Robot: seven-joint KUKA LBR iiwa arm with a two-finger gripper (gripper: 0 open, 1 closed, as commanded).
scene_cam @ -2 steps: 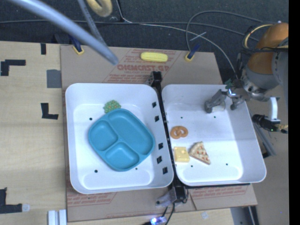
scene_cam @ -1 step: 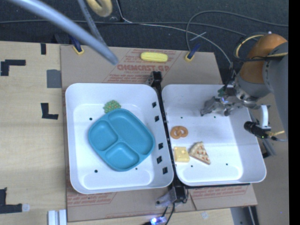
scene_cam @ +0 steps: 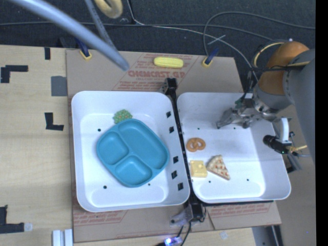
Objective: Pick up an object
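Note:
In the right bin point(scene_cam: 266, 188) lie a brown pretzel point(scene_cam: 195, 145), a yellow cheese cube point(scene_cam: 198, 168) and a pizza slice point(scene_cam: 219, 167), all in its left half. My gripper point(scene_cam: 224, 122) reaches in from the right and hangs over the bin's upper middle, to the upper right of the pretzel. It is apart from all three items. Nothing shows between its fingers.
The left bin point(scene_cam: 84, 111) holds a blue divided tray point(scene_cam: 132, 151) and a small green piece point(scene_cam: 122, 116) at the tray's upper edge. A yellow banana-like item point(scene_cam: 168, 62) lies on the cardboard behind the bins. Cables run behind the right bin.

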